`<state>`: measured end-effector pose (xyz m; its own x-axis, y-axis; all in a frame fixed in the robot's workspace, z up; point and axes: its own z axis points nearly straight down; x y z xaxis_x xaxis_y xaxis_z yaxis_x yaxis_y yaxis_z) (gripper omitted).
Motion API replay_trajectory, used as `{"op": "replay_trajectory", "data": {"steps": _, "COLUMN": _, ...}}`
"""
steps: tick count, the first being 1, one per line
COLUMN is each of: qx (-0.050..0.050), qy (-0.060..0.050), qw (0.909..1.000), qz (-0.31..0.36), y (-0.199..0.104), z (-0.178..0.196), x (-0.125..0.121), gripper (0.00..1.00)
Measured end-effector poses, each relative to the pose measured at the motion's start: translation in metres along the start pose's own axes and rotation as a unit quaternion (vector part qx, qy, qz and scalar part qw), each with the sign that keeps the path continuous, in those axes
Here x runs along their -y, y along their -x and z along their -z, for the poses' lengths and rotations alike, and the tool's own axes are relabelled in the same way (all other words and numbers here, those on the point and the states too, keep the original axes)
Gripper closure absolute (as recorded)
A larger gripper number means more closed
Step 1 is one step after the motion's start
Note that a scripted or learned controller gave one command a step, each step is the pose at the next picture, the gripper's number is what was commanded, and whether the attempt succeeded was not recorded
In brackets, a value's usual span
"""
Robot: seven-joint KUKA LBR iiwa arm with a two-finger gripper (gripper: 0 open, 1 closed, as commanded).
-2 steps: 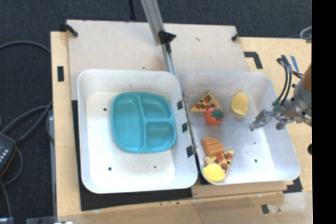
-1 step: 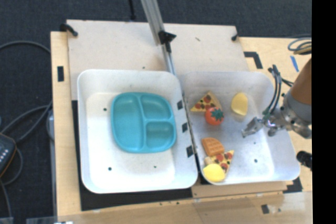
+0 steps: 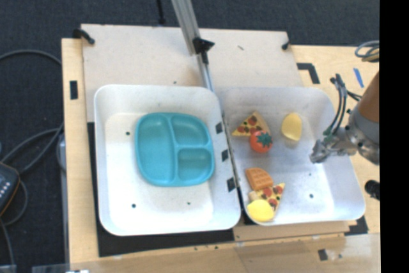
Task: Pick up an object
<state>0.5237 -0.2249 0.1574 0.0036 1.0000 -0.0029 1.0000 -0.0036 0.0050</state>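
Note:
In the right bin (image 3: 319,198) lie several toy foods. A pizza slice (image 3: 249,125) and a red tomato (image 3: 261,142) sit near the bin's left side. A pale yellow piece (image 3: 292,126) lies farther right. Toward the front are a waffle (image 3: 258,178), a second pizza slice (image 3: 275,194) and a yellow lemon (image 3: 259,210). My gripper (image 3: 319,153) hangs over the right part of this bin, to the right of the pale yellow piece and apart from it. Nothing shows between it and the bin floor.
The left bin (image 3: 115,201) holds a turquoise divided plate (image 3: 174,149). A metal pole (image 3: 182,3) slants up from the bench behind the bins. Cables (image 3: 337,105) trail along the arm at the right edge.

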Motion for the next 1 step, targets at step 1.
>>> {"op": "replay_trajectory", "data": {"steps": 1, "qx": 0.0, "qy": 0.001, "qw": 1.0, "qz": 0.004, "y": -0.0021, "z": 0.0445, "x": -0.0034, "gripper": 1.0}}
